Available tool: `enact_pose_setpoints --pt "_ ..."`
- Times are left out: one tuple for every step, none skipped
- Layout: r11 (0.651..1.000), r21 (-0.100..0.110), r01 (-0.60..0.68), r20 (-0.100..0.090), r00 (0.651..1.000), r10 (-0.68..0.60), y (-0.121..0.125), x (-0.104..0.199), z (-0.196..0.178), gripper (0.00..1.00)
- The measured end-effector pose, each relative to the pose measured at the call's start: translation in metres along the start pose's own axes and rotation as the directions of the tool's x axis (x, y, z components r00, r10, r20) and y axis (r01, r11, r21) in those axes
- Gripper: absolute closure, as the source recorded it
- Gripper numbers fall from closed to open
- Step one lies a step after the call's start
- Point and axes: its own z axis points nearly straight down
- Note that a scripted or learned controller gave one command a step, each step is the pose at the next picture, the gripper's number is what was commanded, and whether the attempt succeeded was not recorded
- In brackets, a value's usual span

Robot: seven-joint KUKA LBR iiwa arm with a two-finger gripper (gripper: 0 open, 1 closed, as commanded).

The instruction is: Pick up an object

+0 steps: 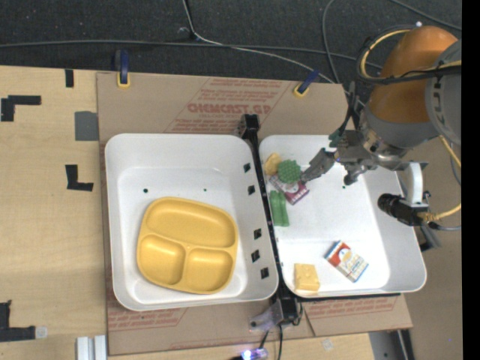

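so you've got the yellow divided plate (187, 244) parked flat in the left bin (120, 156), well away from any picking. over in the right bin (409, 276), most of the pickable stuff sits bunched along the left wall: a green round thing (289, 171) on a maroon packet (298, 193), a green stick (279, 209) below. the yellow block (306, 277) and red-and-white box (346, 261) lie near the front edge. the gripper (330, 169) hangs spread open by the green round thing, one fingertip (309, 172) near it, nothing between the fingers. my guess is it's lined up for that cluster
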Motion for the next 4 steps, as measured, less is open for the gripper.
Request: enact_pose_setpoints --pt "1.0 -0.012 0.003 0.001 1.0 -0.003 0.002 0.0 -0.007 0.0" --pt "1.0 -0.008 0.002 0.002 1.0 -0.002 0.004 -0.007 0.041 0.0" --pt "1.0 -0.008 0.003 0.001 1.0 -0.003 0.012 -0.004 0.09 0.0" --pt "1.0 -0.012 0.001 0.005 1.0 0.0 0.013 -0.006 0.141 0.0"
